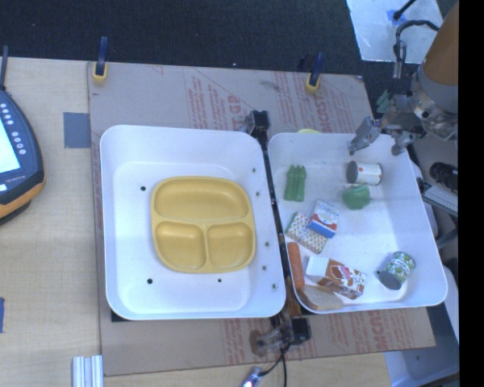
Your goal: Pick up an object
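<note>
1. On your far left sits a teach pendant (8,164) on the bench, well apart from the work. It plays no part in the pick.
2. Next comes the left bin (121,216), which holds a yellow divided tray (203,222) and nothing else to grasp.
3. In the right bin (423,224) you find the candidates: a green ridged piece (295,182) near the dividing wall, a small carton (323,218) below it, a carrot-like stick (295,264) and a flat snack packet (339,277) toward the near edge, and a small tin (396,269) in the near right corner.
4. Farther right, toward the back of that bin, a white cylinder (365,172) lies on its side, long axis running left to right, with a green lump (356,197) just beside it on the near side.
5. The gripper (382,135) hovers over the back right of this bin, its two fingers spread apart with nothing between them.
6. Judge the cylinder as your nearest target: it lies just toward the near side and slightly left of the gripper, so a short move that way precedes the descent.
</note>
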You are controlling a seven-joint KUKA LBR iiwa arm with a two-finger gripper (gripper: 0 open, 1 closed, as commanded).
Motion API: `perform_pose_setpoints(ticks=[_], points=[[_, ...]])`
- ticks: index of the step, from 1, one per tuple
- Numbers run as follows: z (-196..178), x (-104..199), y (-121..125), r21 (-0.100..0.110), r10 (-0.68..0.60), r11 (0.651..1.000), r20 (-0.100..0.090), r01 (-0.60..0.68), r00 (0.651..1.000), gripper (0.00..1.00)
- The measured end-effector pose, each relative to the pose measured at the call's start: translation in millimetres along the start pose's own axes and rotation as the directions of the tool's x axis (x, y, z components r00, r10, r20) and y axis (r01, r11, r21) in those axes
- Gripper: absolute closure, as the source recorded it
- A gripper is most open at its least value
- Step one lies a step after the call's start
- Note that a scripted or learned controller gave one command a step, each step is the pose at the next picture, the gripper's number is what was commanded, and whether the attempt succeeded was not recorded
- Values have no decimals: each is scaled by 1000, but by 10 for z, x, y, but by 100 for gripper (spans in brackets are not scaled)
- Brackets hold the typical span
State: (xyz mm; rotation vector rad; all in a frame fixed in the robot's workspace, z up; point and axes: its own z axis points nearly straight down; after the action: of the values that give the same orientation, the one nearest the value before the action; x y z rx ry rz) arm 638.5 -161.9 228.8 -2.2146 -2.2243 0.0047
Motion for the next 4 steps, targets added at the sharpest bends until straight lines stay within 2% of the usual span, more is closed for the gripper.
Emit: perform_pose_setpoints(ticks=[1,2,3,4], points=[[668,-359,171,3,0,1000,1,0,1000,0],[1141,-330,230,-19,-3,1000,9,3,1000,0],[1064,68,174,-8,-3,1000,5,3,1000,0],[1163,-35,223,-22,-3,1000,10,3,1000,0]])
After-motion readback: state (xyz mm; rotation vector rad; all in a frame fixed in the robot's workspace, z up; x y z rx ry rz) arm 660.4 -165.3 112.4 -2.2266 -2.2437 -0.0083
